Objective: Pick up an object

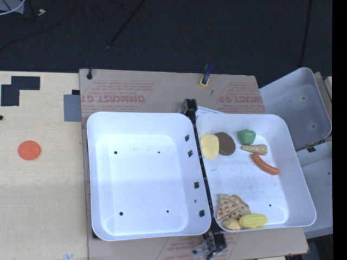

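The right bin (290,161) holds several toy foods. A pale yellow piece (209,146) lies by the divider, touching a brown round piece (226,143). A green pepper (246,136) sits toward the far side, with a small tan piece (255,149) and an orange-red sausage (264,164) just in front of it. At the near side lie a waffle-like slice (232,205) and a yellow corn cob (252,220).
The left bin (97,172) adjoins the right one along a black clipped divider (198,167). Both rest on a cardboard sheet (141,93). A metal tray (295,102) stands at the right. An orange disc (29,150) lies on the wooden bench at the left.
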